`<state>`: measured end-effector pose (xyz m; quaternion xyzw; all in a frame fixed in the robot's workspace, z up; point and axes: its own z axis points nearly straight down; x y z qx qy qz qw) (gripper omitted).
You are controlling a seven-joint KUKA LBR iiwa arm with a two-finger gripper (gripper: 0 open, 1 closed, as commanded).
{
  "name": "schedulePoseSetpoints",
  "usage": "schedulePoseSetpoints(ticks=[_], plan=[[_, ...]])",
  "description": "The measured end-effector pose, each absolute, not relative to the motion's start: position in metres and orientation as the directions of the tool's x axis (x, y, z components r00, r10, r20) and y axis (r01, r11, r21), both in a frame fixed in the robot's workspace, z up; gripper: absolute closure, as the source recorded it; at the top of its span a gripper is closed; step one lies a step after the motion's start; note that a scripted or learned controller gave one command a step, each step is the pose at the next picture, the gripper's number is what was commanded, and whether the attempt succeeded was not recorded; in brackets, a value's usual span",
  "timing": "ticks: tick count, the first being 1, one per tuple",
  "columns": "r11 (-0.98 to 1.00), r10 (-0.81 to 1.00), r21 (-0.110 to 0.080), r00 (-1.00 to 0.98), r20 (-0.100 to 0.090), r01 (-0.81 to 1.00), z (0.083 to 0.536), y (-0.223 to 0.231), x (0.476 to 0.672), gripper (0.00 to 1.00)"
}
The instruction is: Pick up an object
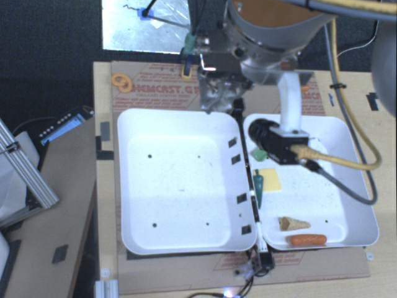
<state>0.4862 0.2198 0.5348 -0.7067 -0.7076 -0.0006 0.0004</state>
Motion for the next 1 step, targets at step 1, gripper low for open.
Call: schedulePoseSetpoints(ticks=[1], plan=[[0.002,1.0,0.001,-0.002,0.002,1.0,0.5351,0.223,0.4864,1.0]])
